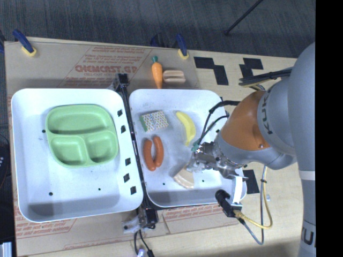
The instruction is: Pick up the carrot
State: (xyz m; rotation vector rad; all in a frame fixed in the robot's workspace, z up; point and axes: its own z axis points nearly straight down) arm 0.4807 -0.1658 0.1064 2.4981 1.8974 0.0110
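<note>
Carrot lies outside both bins, on the cardboard-covered bench just behind the right bin's back rim, green top pointing away from the bin, w/ a small hot-dog bun toy just beside it on the right. Gripper is down inside the right bin near its front-right part, well apart from the carrot; can't tell if the fingers are open or closed, wrist hardware & cables blur them. Just below-left of the gripper sits a pale bread-slice piece, close to it, contact unclear. Also in the right bin: banana near centre-right, two sausages side by side at left, a checkered green-edged block behind them. Left bin holds a green divided tray, 3 compartments. Arm's orange band sits over the right bin's right edge.
</note>
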